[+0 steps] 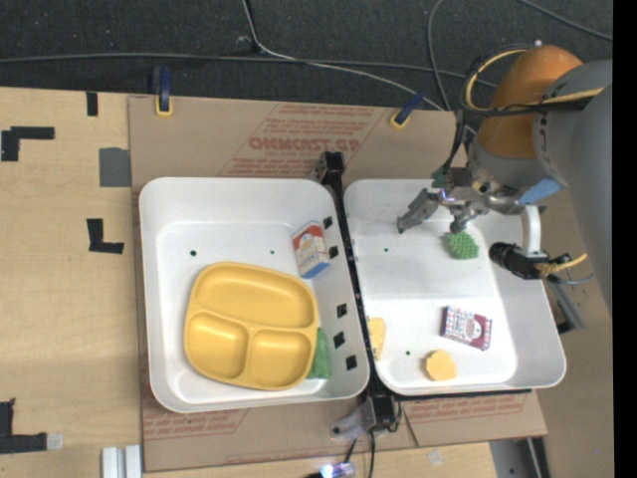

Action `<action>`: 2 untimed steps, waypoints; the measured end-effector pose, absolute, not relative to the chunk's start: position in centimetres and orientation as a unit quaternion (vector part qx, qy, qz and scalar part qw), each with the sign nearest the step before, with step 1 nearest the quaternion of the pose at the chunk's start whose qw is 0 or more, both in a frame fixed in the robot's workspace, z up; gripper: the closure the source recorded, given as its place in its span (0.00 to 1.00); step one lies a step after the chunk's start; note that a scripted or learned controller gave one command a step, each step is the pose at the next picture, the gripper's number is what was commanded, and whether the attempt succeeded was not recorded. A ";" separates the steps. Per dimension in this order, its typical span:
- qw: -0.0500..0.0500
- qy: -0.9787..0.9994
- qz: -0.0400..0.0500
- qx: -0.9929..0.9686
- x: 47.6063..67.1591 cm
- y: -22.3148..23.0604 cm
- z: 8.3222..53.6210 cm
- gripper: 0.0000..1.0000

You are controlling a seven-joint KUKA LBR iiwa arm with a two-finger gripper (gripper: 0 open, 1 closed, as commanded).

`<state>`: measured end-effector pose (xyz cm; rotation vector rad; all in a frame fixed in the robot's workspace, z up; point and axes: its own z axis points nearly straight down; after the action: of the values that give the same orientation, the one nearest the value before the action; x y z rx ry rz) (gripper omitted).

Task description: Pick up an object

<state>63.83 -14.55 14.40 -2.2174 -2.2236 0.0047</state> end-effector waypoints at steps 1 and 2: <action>0.001 -0.708 0.002 -0.706 63.8 -14.4 9.1 0.00; 0.000 -0.708 0.001 -0.706 63.8 -14.4 10.3 1.00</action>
<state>63.83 -14.38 10.32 -2.2174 -2.2241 0.0033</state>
